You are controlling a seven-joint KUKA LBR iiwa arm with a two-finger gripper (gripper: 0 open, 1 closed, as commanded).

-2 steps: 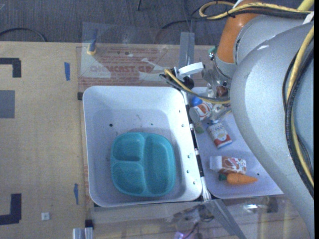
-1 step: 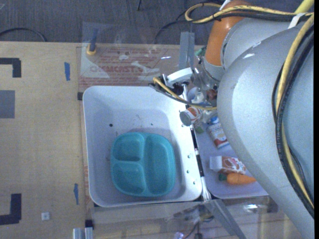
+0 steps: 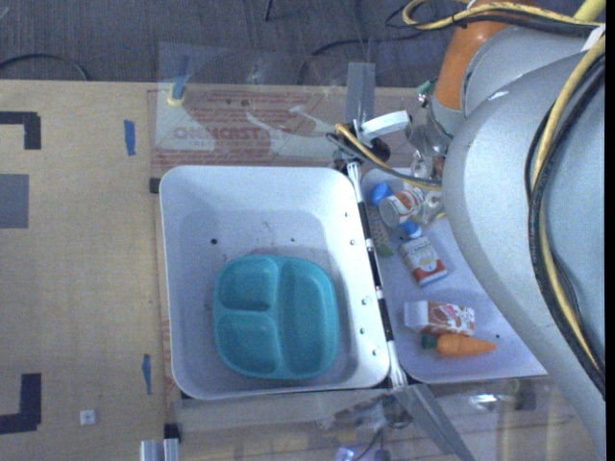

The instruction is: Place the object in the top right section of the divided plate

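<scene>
Camera view looks down on our counter with its two white bins side by side. In the left bin we see the teal divided plate, lying flat toward the near side, all three of its sections bare. The right bin holds the loose things: an orange carrot lying beside a small red-and-white carton, a red-and-white packet a little farther back, and a blue-capped bottle near the far end. Our grey arm with its orange band covers most of that bin's right side. The tool is somewhere near the bottle, but the wrist hides it, so we cannot tell its state.
</scene>
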